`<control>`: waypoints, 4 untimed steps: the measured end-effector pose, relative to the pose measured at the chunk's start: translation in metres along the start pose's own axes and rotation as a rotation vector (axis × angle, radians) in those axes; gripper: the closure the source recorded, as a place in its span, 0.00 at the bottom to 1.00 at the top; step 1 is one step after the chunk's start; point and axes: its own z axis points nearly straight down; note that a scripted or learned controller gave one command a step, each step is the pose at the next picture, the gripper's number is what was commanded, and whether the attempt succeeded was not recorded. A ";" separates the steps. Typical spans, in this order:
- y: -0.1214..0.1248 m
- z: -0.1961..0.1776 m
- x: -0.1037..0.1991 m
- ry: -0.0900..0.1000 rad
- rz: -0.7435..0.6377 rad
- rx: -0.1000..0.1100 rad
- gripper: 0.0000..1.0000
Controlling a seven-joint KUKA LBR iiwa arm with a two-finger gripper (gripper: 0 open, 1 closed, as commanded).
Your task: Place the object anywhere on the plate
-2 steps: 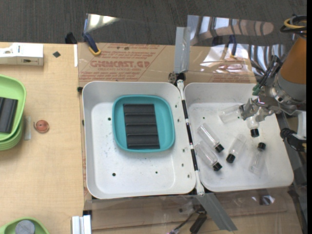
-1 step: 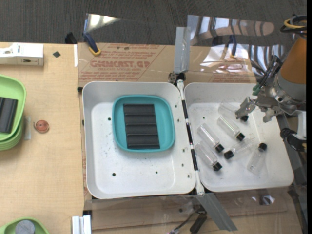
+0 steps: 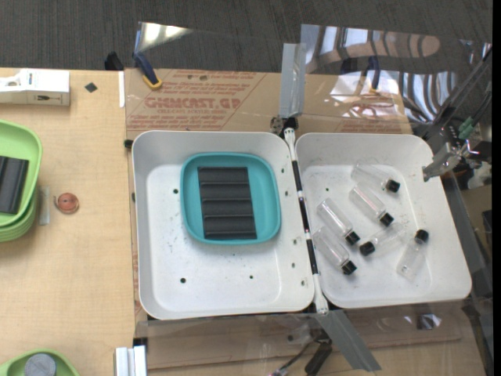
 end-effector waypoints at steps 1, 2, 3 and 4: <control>0.012 -0.116 -0.002 0.000 0.007 0.001 0.00; -0.054 -0.170 -0.007 -0.001 0.154 0.000 0.00; -0.059 -0.170 -0.015 -0.001 0.271 0.002 0.00; -0.064 -0.170 -0.016 -0.001 0.398 0.004 0.00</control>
